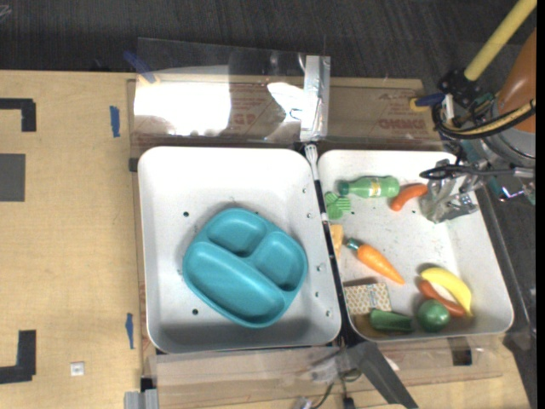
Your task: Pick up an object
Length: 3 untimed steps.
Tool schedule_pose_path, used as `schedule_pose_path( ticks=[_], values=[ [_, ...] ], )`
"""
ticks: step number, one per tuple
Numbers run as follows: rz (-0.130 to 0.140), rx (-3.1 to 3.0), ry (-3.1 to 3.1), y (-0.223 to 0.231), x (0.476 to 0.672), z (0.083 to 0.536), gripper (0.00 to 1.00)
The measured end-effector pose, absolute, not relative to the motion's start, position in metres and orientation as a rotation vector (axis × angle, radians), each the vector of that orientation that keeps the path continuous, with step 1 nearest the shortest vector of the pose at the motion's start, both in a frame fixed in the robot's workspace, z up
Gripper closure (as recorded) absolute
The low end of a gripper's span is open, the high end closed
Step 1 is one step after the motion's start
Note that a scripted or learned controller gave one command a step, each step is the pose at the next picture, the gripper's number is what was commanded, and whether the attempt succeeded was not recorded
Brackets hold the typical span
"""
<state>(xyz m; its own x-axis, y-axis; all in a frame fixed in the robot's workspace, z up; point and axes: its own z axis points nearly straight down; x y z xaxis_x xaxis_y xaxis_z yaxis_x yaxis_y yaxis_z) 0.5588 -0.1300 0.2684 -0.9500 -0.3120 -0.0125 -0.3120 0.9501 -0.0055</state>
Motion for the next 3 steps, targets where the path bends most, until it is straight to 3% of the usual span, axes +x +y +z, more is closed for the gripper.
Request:
schedule_pose_path(
  ticks=[1,2,3],
  values=[
    [0.001,-0.566,3.081,-0.086,0.587,0.256,1.00],
    [0.002,-0.617,3.072,-0.052,0.631,0.247,1.00],
    [-0.004,-0.319,3.110,-0.098,0.646,0.338,1.00]
  ],
)
